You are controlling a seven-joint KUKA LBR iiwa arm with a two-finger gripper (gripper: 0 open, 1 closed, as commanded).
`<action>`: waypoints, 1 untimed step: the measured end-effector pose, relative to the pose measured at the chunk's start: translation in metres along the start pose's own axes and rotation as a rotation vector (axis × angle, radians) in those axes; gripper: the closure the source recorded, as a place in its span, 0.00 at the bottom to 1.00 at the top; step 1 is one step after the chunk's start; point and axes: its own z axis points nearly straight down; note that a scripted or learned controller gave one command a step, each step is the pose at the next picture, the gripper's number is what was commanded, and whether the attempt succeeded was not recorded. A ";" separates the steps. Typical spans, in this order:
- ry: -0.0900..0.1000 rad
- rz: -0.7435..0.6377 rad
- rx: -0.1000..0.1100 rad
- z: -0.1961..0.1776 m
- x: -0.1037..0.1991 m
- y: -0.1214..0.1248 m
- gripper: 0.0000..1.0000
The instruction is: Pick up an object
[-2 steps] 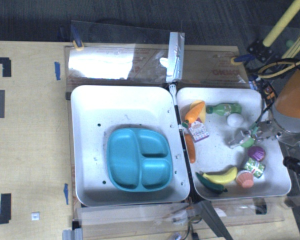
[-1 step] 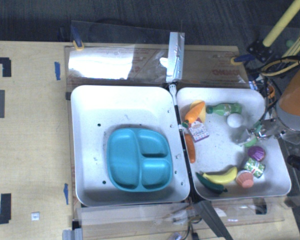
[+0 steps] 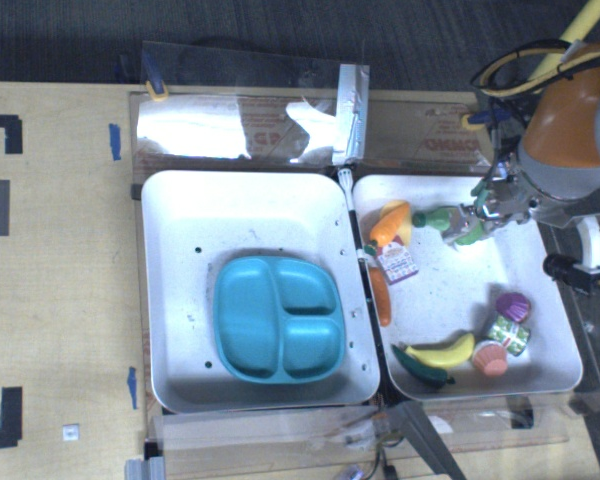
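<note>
The right bin (image 3: 540,268) holds several toy items. An orange and yellow pepper-like piece (image 3: 391,223) lies at its upper left, with a green bottle (image 3: 442,220) lying beside it. My gripper (image 3: 486,208) hangs at the bin's upper right, just over the bottle's right end, where a green piece (image 3: 468,234) shows beneath it. A small printed packet (image 3: 398,265) and an orange carrot (image 3: 381,298) lie along the left wall. A banana (image 3: 442,350), a purple item (image 3: 513,305), a green can (image 3: 509,336) and a pink cup (image 3: 490,361) sit near the front.
The left bin (image 3: 170,268) holds a blue divided plate (image 3: 278,317). A shiny clear panel (image 3: 240,118) stands behind the bins. The orange-banded arm (image 3: 570,128) with yellow cables comes in from the upper right. A dark green piece (image 3: 420,366) lies under the banana.
</note>
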 end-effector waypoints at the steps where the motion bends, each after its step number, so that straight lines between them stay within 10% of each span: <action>1: 0.000 0.047 0.005 -0.006 0.047 0.033 1.00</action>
